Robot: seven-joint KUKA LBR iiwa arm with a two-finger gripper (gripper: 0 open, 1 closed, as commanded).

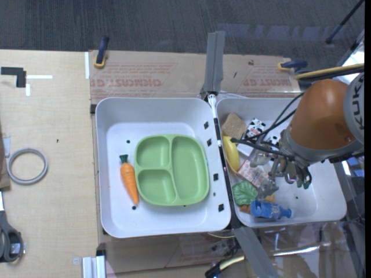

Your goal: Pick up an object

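My gripper (288, 174) hangs over the right bin (330, 204), below the arm's orange band, with its fingers pointing down. Left of it lies a pile: a yellow banana (232, 153), a brown sponge-like block (233, 124), a black-and-white toy (254, 130), a crumpled pink-and-white packet (255, 175), a green leafy piece (244, 192) and a blue toy (268, 211). In the left bin (110, 172) sit a green divided plate (172, 169) and an orange carrot (129, 181) beside it.
A grey divider post (213, 62) rises between the bins at the back. A roll of tape (25, 165) and scissors (8, 245) lie on the wooden bench at the left. Cardboard lies behind the bins.
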